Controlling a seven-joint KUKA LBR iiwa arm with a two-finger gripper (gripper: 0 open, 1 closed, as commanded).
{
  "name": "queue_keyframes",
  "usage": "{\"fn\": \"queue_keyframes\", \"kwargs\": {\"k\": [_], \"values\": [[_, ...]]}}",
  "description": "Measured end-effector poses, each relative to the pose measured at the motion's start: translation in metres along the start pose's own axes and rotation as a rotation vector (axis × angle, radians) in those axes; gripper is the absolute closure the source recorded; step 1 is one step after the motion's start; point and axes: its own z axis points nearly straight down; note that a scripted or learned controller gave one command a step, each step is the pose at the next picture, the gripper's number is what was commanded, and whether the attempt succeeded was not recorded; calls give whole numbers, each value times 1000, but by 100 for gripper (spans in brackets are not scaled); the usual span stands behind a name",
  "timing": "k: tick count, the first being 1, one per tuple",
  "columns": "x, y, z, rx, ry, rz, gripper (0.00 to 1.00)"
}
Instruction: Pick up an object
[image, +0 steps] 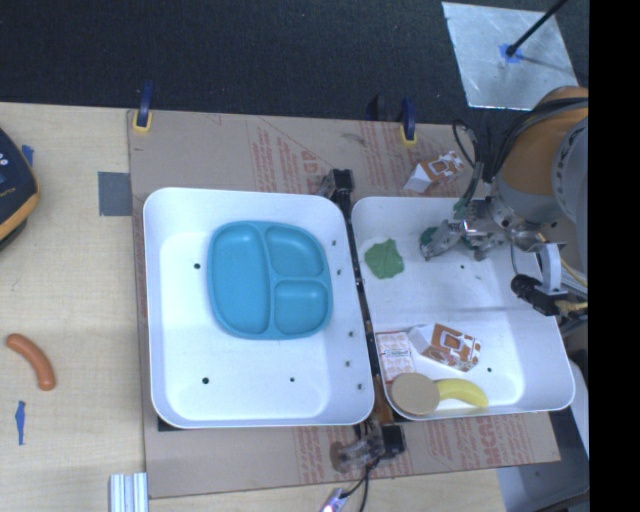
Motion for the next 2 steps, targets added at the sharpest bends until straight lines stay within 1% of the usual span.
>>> {"fn": "queue_keyframes", "kwargs": {"k": [1, 2], "values": [[-11, 7, -9, 10, 3, 2, 0], [-31, 8, 0, 5, 0, 1, 0]]}}
